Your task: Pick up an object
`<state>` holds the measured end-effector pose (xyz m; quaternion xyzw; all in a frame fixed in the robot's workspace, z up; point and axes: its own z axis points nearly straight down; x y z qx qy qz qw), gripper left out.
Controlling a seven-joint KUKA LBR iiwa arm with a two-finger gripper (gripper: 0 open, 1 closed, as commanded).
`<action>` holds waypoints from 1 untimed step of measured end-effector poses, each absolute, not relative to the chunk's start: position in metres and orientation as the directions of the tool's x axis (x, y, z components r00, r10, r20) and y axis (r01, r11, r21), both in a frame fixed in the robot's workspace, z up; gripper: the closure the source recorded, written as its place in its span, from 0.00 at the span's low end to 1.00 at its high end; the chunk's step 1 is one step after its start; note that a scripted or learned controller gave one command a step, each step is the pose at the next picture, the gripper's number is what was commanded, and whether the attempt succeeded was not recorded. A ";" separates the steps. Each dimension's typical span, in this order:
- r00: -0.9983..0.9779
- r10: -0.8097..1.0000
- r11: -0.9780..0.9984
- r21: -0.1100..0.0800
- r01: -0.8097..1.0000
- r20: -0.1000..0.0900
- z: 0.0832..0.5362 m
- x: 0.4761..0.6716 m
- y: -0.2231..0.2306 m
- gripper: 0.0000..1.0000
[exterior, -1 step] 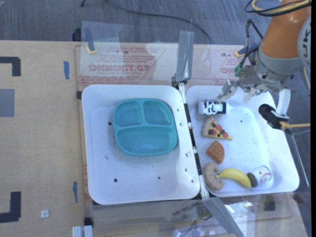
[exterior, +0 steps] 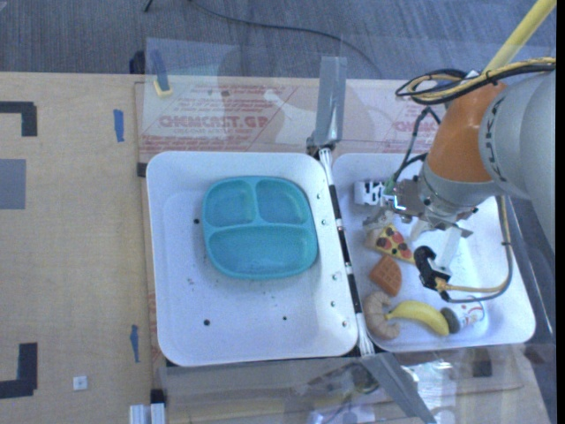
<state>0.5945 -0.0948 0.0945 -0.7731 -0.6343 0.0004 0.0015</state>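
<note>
Teal divided plate (exterior: 260,228) sits in the left bin (exterior: 177,312). Hand (exterior: 395,208) hangs over the right bin (exterior: 505,321) by the toy pizza slice (exterior: 393,242), can't tell if it's spread or pinching.

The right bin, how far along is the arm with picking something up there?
Done: the approach looks made, with the hand low over the right bin, just above the pizza slice. In hand: nothing that I can see; the pizza slice, the orange waffle piece and the banana all lie on the bin floor. Left: gripping one item and lifting it clear.
</note>
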 end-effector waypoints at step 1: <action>0.196 0.981 -0.196 -0.005 0.980 0.003 0.101 0.596 -0.096 1.00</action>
